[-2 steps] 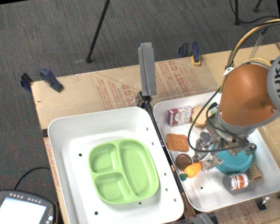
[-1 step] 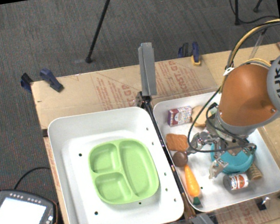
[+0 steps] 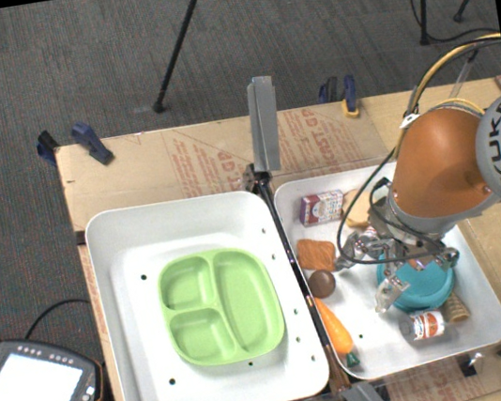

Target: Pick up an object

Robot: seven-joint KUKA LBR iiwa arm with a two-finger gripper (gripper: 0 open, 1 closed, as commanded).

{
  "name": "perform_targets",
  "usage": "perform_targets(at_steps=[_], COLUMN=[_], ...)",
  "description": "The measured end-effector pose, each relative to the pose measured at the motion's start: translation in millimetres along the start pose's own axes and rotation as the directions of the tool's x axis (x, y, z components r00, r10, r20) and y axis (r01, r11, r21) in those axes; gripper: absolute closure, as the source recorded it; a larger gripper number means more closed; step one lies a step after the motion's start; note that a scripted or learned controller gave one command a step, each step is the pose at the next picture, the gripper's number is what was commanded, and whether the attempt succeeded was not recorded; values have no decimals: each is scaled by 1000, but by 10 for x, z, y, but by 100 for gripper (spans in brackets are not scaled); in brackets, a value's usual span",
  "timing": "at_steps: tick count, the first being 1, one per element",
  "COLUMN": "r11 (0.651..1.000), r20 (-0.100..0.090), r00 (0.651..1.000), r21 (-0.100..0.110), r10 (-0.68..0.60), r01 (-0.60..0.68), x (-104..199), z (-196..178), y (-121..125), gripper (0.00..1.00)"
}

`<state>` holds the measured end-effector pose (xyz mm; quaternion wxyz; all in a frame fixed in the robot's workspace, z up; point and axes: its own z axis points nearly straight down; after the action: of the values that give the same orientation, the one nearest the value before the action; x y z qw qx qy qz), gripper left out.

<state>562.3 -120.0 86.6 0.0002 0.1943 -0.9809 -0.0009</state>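
A teal round bowl (image 3: 428, 284) lay in the right white bin (image 3: 488, 302), beneath the gripper (image 3: 392, 293); whether the gripper held anything could not be told. Left of the bowl lay a smooth orange carrot (image 3: 334, 325) and a brown ball (image 3: 321, 283).

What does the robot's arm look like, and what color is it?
The arm is grey with a big round orange band above the wrist and dark letters on its side. Thin black and yellow cables loop around it. At the end sits a small silvery metal pincer.
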Motion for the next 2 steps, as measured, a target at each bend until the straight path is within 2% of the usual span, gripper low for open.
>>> perform_targets(at_steps=[1, 2], r11=[1000, 1000], r20=[4, 8], r00=[1000, 1000], r21=[1, -1], r10=[10, 13], r01=[-10, -13], x=[-294, -308], z=[-12, -118], y=[-484, -480], gripper=[0, 100])
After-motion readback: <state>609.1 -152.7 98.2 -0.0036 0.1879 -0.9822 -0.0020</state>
